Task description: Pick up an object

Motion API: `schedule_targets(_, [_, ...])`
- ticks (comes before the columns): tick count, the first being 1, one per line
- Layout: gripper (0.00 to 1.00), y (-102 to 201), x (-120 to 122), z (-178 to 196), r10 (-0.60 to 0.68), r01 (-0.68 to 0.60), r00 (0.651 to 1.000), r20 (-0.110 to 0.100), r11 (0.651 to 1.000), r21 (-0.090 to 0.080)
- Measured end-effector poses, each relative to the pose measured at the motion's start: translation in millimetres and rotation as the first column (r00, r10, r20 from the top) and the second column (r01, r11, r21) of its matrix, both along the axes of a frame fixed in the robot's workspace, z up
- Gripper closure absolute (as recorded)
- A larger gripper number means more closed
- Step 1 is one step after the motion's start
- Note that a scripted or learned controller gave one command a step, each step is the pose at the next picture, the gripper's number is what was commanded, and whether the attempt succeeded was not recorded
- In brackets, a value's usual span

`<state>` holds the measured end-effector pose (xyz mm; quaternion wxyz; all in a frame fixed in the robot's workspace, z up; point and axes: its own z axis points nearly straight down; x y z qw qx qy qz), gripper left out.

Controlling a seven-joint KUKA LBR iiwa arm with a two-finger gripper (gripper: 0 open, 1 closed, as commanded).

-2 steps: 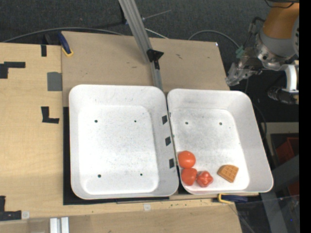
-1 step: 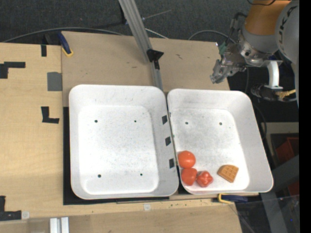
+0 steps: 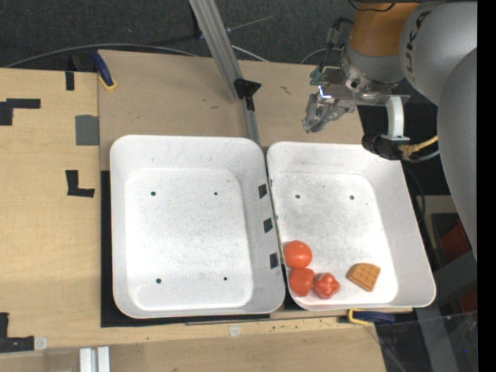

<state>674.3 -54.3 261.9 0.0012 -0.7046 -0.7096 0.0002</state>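
Three small objects lie near the front edge of the right bin (image 3: 387, 178): an orange-red ball (image 3: 297, 253), a red lumpy piece (image 3: 315, 284) just in front of it, and a tan waffle-like biscuit (image 3: 364, 276) to their right. My gripper (image 3: 317, 120) hangs above the bench just behind the right bin's back rim, far from all three objects. Nothing shows between its fingers.
The left bin (image 3: 186, 149) stands beside the right one, with dark clips along the shared wall. A grey metal pole (image 3: 219, 41) slants up from the bench behind the bins. Black tape marks sit on the bench at left.
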Motion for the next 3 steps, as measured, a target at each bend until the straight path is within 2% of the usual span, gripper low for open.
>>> schedule_targets(3, [1.00,154.6,0.1,-32.8,-0.001,0.001,1.000,-0.001,1.000,-0.001])
